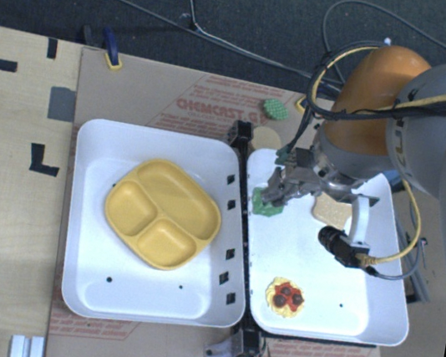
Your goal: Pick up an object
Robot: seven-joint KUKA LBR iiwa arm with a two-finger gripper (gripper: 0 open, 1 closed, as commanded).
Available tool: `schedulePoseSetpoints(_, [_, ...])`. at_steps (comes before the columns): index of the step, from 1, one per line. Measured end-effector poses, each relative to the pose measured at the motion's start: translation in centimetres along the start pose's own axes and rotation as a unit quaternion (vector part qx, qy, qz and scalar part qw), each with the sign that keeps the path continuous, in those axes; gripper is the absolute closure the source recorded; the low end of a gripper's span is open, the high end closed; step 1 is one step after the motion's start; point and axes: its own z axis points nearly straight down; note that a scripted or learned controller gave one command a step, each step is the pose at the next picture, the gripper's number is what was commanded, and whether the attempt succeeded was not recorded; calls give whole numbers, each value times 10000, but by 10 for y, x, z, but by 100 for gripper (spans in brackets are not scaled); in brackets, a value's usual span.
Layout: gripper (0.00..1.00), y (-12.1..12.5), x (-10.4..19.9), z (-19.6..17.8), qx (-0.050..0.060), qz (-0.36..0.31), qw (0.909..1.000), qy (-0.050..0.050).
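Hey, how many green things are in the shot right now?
2. One green piece lies at the right bin's left edge, under the pincer. Another green item sits on the cardboard beyond the bins. The arm may hide more.

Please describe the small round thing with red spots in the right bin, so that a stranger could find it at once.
Start at the right white bin, where the arm works. Look along its near edge, toward the camera: a small round toy pizza lies there alone. It is yellow with red and dark spots on top, unlike the green item under the gripper and the tan slice beside it.
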Motion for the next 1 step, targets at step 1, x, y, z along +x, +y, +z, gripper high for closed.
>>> schedulePoseSetpoints(1, [100, -15, 49, 9, -1, -1, 10000, -1])
